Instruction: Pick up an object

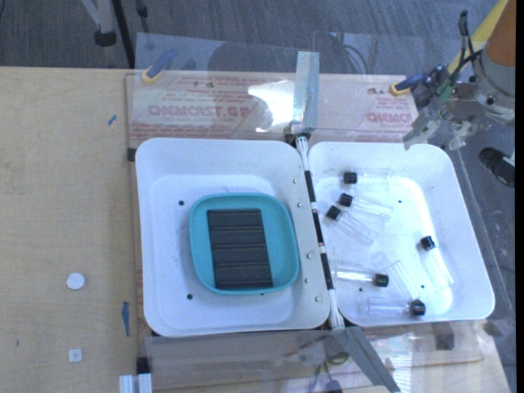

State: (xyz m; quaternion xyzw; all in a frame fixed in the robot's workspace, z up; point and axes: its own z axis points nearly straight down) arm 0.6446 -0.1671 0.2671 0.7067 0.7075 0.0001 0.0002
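Camera view looks down on two white bins set side by side on a wooden bench. Left bin holds a teal square dish with a dark ribbed block lying inside it. Right bin holds six clear vials with black caps, scattered and lying on their sides: one near the far wall, one just below it, a third close to the divider between the bins, one toward the right side, one low in the middle, and one along the near wall. The gripper hangs at the upper right, above the far right corner of the right bin and well apart from every vial; whether it is wide or narrow I cannot tell, since its tip is a blur of grey metal and cabling. A small white disc lies on the bench well left of the bins.
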